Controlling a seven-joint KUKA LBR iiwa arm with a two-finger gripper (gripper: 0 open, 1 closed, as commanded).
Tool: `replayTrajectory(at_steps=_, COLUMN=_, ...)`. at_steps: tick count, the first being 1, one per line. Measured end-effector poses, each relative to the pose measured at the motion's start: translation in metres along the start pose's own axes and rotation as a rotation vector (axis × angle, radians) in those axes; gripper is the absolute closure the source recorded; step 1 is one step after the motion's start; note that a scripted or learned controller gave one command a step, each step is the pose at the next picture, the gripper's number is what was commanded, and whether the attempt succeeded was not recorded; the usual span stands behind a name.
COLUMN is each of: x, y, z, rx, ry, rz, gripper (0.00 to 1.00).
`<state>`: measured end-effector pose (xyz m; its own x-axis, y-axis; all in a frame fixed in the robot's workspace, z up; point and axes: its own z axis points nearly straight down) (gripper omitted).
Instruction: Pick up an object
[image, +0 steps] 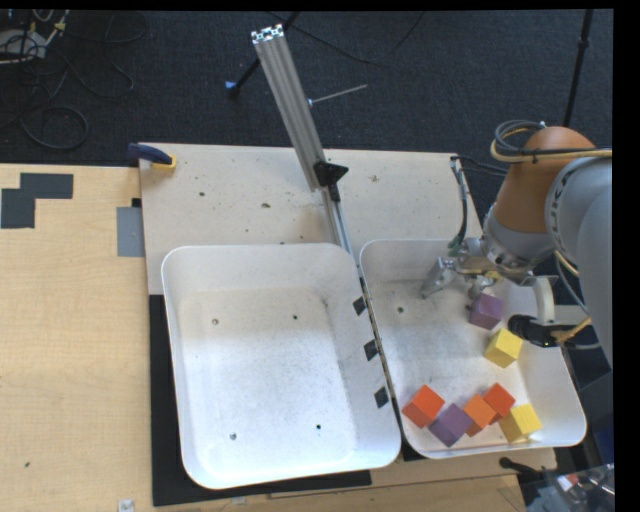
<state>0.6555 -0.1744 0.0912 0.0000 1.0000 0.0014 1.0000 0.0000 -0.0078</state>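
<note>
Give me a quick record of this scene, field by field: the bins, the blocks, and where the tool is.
left bin: bare white floor
right bin: holds blocks
near-corner cluster: orange block, purple block, second orange block, yellow block
lone blocks: small purple block, small yellow block
tool: over the right bin's far part, beside the small purple block
grasp: not visible

You can't tell the finger state on the gripper (447, 272): too small and blurry. The arm (560, 205) runs off the right edge, base cut. The purple block (486, 309) is partly tucked under the wrist. In the right bin (400, 265), the front blocks overlap; an orange one (481, 411) is partly hidden behind its neighbours. The pole's (292, 100) lower end disappears between the bins.
</note>
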Motion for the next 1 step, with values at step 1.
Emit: replayTrajectory(at_steps=1, x=-0.0005, y=0.0015, z=-0.0141, rx=-0.006, ry=-0.001, rz=0.001, gripper=1.00)
